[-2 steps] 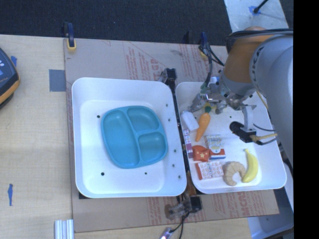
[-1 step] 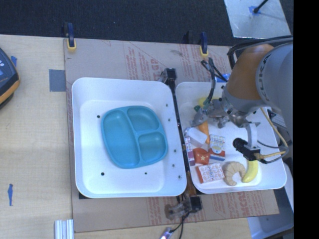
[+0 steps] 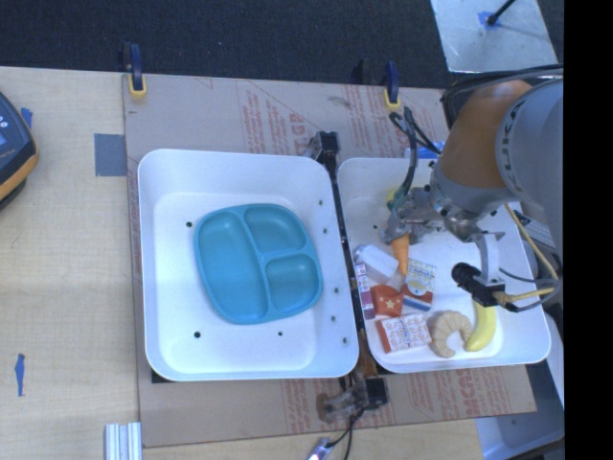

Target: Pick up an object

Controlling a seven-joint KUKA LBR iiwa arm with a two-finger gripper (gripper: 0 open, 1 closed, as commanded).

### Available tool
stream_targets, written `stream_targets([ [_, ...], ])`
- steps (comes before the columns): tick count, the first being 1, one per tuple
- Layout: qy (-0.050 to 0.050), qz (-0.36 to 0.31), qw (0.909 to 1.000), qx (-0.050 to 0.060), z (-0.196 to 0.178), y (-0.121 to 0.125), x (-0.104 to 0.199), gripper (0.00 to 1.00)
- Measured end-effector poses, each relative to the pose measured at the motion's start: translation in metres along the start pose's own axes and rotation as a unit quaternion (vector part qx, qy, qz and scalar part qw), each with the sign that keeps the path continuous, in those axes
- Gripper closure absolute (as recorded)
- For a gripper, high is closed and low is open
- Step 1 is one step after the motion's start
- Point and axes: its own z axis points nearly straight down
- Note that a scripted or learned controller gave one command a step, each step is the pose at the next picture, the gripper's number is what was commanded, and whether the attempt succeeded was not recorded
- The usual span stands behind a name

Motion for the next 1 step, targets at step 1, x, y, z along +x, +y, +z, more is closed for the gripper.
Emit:
stream_targets([
  [1, 0.001, 0.001, 1.0, -0.002, -0.0907, 0.0052, 0.054, 1.0],
])
